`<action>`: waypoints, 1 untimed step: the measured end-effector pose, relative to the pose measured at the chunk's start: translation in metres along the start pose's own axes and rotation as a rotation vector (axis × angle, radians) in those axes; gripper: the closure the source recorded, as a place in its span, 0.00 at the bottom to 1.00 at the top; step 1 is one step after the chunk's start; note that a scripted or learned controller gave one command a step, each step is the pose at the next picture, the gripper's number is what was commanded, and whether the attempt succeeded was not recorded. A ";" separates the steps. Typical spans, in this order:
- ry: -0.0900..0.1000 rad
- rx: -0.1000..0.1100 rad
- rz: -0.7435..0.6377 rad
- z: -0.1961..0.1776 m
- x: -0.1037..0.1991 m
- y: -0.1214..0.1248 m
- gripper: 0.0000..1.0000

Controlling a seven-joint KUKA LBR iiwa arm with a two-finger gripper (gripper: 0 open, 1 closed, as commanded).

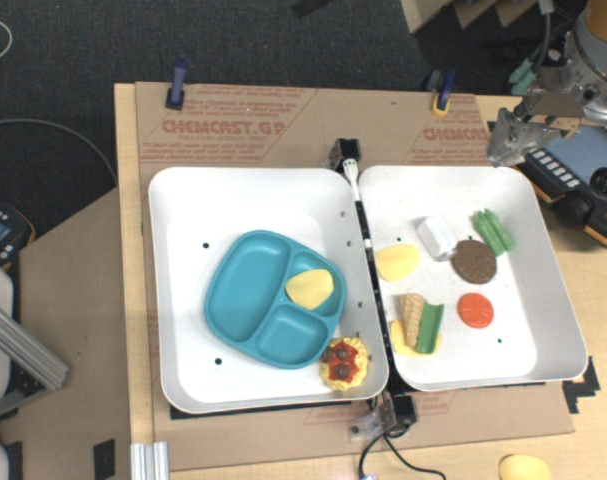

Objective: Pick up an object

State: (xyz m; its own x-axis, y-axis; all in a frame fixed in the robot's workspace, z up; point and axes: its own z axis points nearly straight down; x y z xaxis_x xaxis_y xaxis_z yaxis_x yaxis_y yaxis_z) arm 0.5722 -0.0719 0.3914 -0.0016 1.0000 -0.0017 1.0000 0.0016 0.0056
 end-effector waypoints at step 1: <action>-0.001 -0.004 -0.001 -0.011 0.000 0.001 1.00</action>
State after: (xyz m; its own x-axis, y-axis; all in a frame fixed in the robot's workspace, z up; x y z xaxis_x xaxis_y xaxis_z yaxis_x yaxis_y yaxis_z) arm 0.5729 -0.0718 0.4020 -0.0024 1.0000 -0.0030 1.0000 0.0024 0.0095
